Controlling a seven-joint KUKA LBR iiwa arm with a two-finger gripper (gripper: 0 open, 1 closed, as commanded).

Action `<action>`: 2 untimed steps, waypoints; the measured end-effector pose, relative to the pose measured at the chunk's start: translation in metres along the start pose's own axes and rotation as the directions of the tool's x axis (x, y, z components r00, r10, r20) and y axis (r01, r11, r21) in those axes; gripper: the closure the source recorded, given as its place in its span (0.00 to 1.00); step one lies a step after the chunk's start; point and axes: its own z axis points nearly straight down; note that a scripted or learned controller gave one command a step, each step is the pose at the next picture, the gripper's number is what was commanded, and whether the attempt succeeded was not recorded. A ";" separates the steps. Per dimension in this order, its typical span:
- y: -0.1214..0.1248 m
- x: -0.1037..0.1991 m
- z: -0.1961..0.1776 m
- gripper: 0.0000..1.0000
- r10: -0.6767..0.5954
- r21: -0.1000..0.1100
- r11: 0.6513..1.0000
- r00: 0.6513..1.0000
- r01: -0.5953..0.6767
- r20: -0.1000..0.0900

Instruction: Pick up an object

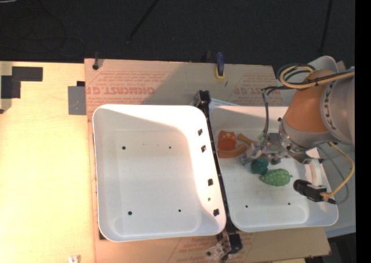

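My gripper (262, 153) is low inside the right bin (272, 221), reaching in from the right under the orange-banded wrist. A dark teal lump (259, 167) lies directly below it, touching or nearly touching it. A light green bumpy object (276, 177) rests just right of the teal lump. An orange-red object (226, 139) lies left of the gripper, near the bin's left wall. A brown curved piece (233, 150) sits beside the orange-red object. I see nothing lifted off the bin floor.
The left bin (104, 140) stands alongside, parted from the right one by a black divider (211, 157). Both bins sit on a cardboard sheet (145, 85). Pale wooden bench (40, 169) spreads to the left.
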 end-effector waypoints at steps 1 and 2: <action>0.044 -0.032 -0.017 0.00 -0.003 -0.009 1.000 1.000 0.003 0.004; -0.019 0.021 -0.001 0.00 0.000 0.002 1.000 1.000 0.000 -0.003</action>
